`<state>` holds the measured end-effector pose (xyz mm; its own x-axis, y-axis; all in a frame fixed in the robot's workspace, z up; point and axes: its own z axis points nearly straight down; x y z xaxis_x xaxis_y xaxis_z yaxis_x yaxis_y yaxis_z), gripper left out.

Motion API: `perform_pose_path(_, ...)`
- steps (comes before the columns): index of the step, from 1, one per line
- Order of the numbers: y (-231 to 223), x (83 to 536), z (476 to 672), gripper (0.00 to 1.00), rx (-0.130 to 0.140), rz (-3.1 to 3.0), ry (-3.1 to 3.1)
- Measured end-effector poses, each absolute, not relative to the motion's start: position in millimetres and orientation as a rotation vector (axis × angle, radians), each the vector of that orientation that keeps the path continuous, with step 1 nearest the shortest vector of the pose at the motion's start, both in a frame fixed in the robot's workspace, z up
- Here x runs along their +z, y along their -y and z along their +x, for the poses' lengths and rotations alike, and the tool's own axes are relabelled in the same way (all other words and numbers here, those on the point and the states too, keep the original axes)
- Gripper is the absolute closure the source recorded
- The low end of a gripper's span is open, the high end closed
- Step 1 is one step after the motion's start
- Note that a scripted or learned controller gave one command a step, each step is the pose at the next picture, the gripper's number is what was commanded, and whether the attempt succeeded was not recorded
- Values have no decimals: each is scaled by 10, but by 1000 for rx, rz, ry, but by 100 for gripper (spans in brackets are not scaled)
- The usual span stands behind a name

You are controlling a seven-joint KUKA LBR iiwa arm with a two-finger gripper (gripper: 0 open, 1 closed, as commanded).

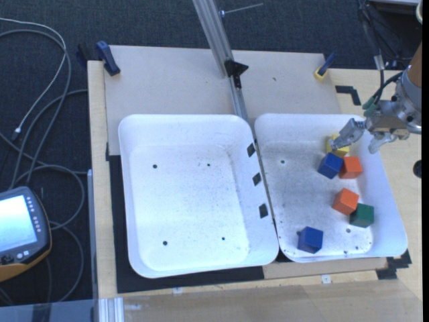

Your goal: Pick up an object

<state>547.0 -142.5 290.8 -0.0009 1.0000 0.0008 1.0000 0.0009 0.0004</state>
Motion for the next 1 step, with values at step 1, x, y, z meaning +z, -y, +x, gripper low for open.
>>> perform_pose_path(1, 1856, 1852, 6549, 0, 2, -2221, 2224)
